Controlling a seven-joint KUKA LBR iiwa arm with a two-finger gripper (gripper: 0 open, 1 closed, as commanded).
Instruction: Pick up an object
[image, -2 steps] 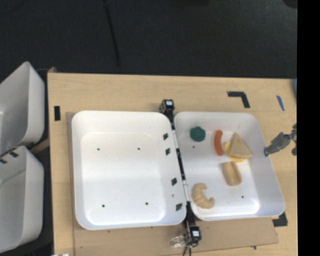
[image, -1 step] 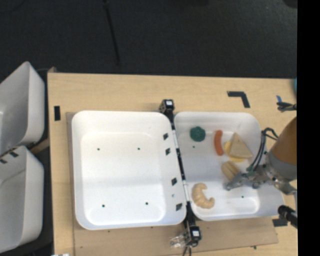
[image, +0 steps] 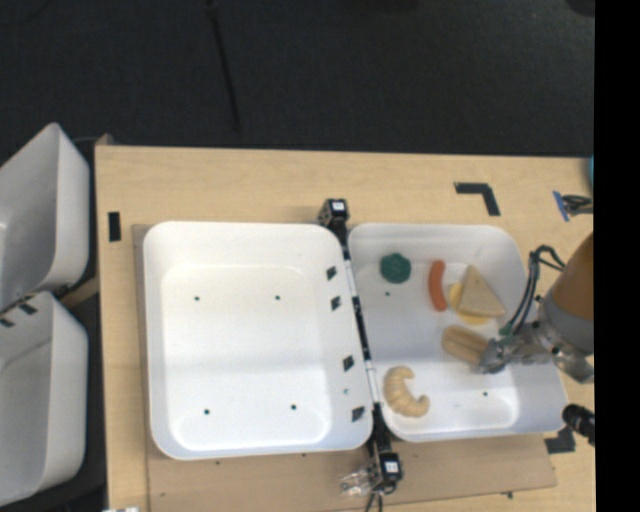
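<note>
Two bins are sitting side by side on the bench (image: 250, 185), touching along a shared middle edge. The left bin (image: 160, 330) is lying toward the view's left. The right bin (image: 420, 238) is holding five items. A bottle cap (image: 396, 267) is sitting near its far left. A carrot-like stick (image: 438, 285) is lying just right of the cap. A sandwich wedge (image: 478, 295) is lying just right of the stick, near the far right wall. A bread roll (image: 462, 345) is lying in front of the wedge. A croissant (image: 407, 391) is lying at the near left, close to the shared edge. The gripper (image: 492, 358) is reaching in from the right, sitting just beside the roll's right end.
</note>
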